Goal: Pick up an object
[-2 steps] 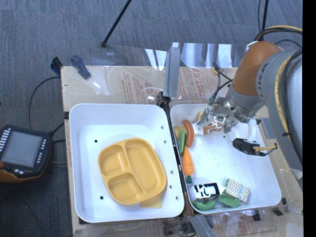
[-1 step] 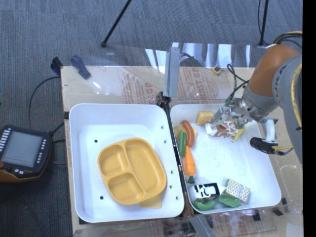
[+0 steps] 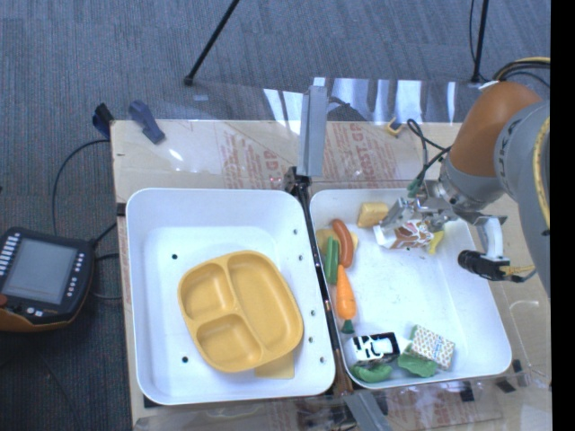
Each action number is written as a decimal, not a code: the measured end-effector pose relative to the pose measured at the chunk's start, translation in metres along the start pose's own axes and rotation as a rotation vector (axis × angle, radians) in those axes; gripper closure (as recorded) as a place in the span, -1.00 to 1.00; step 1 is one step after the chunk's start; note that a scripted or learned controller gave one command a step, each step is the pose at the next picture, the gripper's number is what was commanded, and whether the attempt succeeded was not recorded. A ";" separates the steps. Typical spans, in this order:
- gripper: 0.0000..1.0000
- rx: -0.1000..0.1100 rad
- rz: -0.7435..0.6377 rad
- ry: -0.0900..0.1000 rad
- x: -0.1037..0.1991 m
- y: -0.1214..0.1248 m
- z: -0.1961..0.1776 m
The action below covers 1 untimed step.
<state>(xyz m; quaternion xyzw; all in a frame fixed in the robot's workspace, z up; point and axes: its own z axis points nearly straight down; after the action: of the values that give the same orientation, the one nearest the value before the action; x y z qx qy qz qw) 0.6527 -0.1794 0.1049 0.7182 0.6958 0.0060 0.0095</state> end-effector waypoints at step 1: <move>-1.00 0.000 -0.001 0.000 0.000 0.000 0.000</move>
<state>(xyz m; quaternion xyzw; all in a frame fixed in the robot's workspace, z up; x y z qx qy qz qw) 0.6527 -0.1792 0.1048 0.7179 0.6960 0.0060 0.0095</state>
